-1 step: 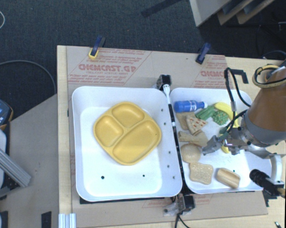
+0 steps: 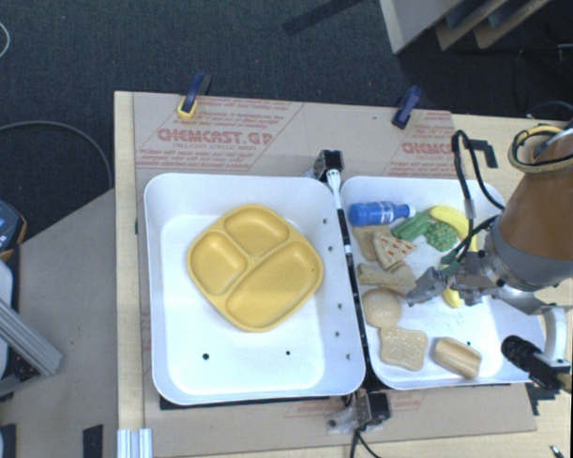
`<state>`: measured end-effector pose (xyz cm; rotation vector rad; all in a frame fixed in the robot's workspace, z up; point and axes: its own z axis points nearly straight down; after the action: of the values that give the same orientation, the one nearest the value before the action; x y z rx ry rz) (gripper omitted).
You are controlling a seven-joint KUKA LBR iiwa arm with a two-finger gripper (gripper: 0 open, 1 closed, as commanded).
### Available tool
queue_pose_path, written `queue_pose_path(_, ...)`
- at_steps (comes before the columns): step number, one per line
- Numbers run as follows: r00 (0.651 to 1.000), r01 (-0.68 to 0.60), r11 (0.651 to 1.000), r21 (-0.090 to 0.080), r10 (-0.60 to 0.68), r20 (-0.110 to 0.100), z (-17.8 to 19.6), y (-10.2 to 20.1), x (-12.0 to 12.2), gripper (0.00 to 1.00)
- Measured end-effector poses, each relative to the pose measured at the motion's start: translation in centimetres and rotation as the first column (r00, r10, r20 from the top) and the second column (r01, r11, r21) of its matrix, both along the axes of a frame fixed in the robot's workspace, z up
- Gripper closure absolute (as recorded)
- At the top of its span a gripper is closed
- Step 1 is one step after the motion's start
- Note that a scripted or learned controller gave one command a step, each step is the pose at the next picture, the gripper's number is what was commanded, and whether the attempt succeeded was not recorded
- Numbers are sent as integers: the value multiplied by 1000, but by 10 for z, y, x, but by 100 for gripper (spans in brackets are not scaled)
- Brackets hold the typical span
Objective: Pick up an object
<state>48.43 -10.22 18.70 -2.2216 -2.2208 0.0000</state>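
Plate in left bin

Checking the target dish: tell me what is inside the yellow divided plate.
The yellow divided plate in the left bin has three compartments, all bare. Nothing covers them; its underside is hidden.

lab | clamped bench | white bins | loose cables

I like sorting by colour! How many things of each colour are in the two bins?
Yellow: 2, the plate and banana
Blue: 1, the bottle
Green: 1, the vegetable
Tan: 5, bread-like foods
Total: 9
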Motion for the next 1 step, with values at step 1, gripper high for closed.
queue_pose_path(1, 1000, 1, 1000, 2, -1, -7, -49, -9, 1, 0)
